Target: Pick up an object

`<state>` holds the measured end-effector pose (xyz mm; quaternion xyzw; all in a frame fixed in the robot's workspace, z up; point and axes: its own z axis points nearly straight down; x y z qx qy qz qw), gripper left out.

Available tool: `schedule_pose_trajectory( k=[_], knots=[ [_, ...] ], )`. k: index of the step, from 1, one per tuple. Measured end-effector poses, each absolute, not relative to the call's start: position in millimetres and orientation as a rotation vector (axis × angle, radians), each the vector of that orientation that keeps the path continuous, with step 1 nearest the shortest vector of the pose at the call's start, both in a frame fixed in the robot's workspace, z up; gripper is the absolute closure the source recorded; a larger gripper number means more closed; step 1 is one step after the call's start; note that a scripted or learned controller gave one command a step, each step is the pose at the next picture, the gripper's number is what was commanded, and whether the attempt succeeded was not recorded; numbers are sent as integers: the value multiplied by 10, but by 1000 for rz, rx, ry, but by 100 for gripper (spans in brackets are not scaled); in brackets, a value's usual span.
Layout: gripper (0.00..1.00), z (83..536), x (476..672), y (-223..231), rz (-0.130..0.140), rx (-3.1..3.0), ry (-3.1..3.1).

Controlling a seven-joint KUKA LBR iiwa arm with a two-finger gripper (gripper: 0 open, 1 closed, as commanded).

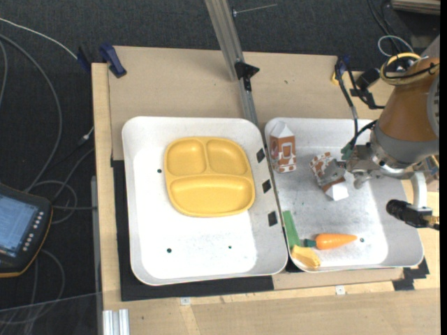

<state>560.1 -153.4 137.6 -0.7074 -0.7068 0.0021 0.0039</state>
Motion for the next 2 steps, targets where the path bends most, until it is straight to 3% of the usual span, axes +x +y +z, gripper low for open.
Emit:
schedule_pose_trajectory(
  k=[1,2],
  knots=[
    [100,1522,5628,-1526,-3,-2220,-2222],
    [100,2079,5733,-1467,-7,-2223,-2229]
  ],
)
